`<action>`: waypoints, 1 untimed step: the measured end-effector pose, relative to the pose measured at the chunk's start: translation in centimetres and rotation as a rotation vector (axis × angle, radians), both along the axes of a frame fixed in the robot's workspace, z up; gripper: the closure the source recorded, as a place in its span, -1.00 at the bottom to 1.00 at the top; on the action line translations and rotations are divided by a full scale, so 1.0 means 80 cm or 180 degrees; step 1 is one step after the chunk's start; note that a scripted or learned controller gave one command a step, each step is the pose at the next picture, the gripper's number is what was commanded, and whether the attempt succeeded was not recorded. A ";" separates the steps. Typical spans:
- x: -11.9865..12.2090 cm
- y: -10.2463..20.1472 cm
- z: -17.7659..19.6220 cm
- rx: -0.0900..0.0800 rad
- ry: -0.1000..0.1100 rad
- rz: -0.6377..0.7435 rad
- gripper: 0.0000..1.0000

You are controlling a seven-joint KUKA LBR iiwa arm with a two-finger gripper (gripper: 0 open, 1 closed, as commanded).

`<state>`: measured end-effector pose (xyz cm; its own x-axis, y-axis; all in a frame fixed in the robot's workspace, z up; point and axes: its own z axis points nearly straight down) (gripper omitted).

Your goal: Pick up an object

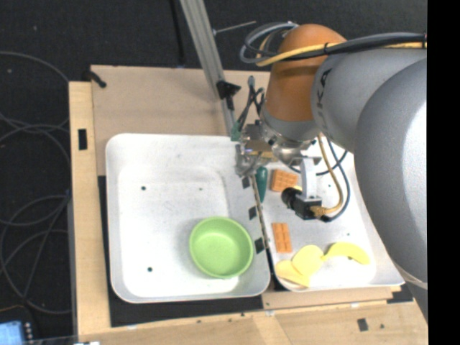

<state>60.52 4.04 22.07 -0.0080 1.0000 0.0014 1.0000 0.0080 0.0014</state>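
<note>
Right now the gripper [253, 165] hangs low over the spot where the two bins meet. It is too dark and crowded down there to tell if it is open or closed. Nothing can be seen held in it.

Just under it, at 5 o'clock, is a small dark green thing [260, 183]. Whether the gripper is touching it cannot be told. Just past that, at 3 o'clock, lies an orange block [284, 180]. A second orange block [282, 237] lies farther down at 6 o'clock, near the bin's left wall. These sit in the right bin [352, 221], along with some yellow pieces [348, 252] far off at 5 o'clock.

The step looks like the reach down to grab, and no pick is done yet. Next the gripper would need to close on one thing, most likely the green one or the near orange block, and then lift straight up. The wall between the bins is close, so it could get in the way.

A green bowl [221, 246] sits in the left bin [165, 192], at 7 o'clock from the gripper. Both white bins rest on a brown worktop [144, 99]. A metal rail [201, 34] slants up at 11 o'clock. Around it all is a dark floor [43, 63] with thin black cables [32, 192].
</note>
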 end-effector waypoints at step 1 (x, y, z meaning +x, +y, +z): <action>0.017 0.061 0.020 0.0003 -0.0003 0.0001 1.00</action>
